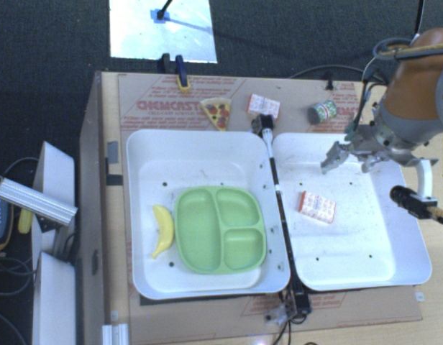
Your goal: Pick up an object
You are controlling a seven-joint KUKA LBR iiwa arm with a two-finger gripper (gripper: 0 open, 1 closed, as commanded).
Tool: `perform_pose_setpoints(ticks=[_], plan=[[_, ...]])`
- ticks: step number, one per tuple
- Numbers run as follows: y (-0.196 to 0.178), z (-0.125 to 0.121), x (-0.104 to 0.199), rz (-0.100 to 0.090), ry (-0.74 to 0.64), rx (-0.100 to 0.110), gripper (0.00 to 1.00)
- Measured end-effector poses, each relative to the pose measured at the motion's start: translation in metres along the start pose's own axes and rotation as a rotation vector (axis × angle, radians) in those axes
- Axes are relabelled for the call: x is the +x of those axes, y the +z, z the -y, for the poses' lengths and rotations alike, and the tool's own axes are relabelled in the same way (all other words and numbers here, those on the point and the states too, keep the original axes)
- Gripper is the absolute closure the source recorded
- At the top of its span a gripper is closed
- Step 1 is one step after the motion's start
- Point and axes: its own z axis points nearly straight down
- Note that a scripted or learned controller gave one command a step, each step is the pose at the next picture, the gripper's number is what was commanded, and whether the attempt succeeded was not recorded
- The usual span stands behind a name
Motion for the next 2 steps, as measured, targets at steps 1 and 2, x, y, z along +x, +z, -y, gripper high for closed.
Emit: perform_pose_setpoints(ticks=[1, 2], plan=[[0.106, -0.016, 0.020, 0.000, -0.001, 0.002, 0.00], [0.128, 0.017, -0.044, 0.000, 0.001, -0.014, 0.00]])
